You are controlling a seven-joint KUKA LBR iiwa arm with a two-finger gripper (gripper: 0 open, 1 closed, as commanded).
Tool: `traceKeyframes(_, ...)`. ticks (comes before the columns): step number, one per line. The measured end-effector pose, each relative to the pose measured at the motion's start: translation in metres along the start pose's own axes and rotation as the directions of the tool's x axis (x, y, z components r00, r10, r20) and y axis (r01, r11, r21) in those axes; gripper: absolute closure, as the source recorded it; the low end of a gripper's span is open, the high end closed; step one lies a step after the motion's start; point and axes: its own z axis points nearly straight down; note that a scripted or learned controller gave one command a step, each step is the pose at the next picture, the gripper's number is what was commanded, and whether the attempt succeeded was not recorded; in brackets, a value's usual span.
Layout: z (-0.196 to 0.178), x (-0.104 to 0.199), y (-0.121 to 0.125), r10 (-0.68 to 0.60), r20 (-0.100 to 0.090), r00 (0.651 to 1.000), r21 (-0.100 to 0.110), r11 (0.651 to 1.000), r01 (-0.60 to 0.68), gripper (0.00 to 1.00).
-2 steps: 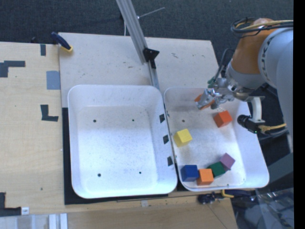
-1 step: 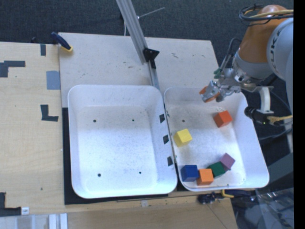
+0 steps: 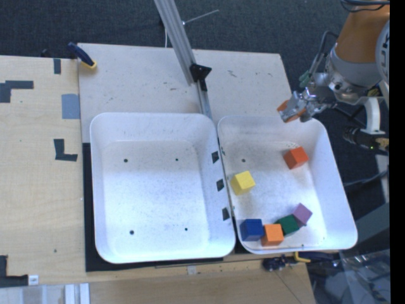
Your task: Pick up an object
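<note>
The jaws (image 3: 295, 111) hung over the right bin's (image 3: 335, 170) far rim, gripping an orange block (image 3: 288, 110).

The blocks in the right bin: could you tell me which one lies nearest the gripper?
The red-orange block, alone in the right bin's upper part below the gripper. The yellow block sits mid-bin; the others cluster at the near edge.

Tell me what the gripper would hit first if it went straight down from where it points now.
Probably the far right rim of the right bin or the floor just inside it. The gripper hangs over that corner. The orange-red block sits nearer the camera, likely off that line; depth is unclear.
</note>
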Motion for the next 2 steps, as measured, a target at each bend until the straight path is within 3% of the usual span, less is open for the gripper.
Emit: traceKeyframes(2,0.007,0.091,-0.036,-0.003,-0.002,1.000,0.009,1.000,0.003,1.00)
